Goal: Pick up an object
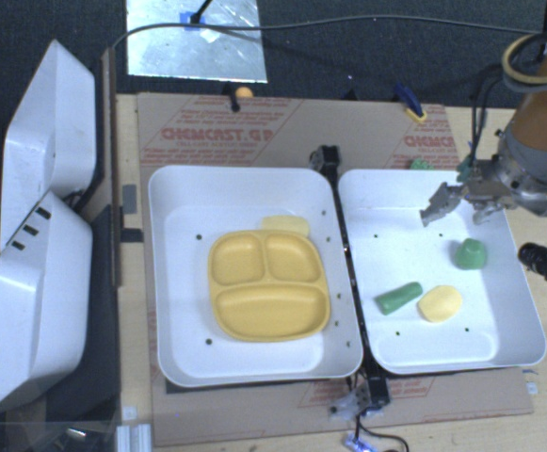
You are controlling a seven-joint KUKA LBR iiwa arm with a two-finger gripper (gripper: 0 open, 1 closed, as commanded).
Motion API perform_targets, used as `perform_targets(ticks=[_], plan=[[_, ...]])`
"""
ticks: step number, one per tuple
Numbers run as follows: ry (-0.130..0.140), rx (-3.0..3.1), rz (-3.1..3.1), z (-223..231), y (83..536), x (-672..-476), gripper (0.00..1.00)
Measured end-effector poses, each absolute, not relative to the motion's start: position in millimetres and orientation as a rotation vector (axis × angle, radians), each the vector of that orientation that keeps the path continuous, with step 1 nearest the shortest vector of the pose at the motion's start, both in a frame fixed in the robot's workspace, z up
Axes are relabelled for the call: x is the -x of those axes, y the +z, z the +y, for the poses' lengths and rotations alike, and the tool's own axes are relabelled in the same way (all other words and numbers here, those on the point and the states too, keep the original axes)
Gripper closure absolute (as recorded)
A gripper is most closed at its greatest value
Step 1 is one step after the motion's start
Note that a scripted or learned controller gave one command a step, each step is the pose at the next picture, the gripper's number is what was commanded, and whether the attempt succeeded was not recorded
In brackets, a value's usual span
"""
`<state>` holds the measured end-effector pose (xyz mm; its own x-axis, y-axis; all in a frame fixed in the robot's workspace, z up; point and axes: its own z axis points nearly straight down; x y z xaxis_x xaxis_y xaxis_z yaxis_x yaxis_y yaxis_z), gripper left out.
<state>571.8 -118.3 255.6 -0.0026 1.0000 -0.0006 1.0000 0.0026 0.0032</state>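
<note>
In the right bin (508, 347), a yellow lump (440, 303) and green cylinder (398, 297) are seen nearest, a green block (471, 253) beyond. Above it the gripper (463, 206) is held, fingers spread wide, nothing gripped.

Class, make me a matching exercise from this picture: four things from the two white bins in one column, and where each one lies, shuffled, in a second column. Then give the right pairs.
Things:
1. yellow divided plate
2. green cylinder
3. yellow lump
4. small green block

Places:
A. right bin, nearest the claw
B. left bin
C. right bin, just left of the yellow lump
D. right bin, just right of the green cylinder

Pairs: 1-B, 2-C, 3-D, 4-A
</note>
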Motion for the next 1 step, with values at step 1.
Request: perform_targets(ticks=[1], plan=[[0.002, -2.218, 2.22, -137.8, 287.4, -641.6, 0.0]])
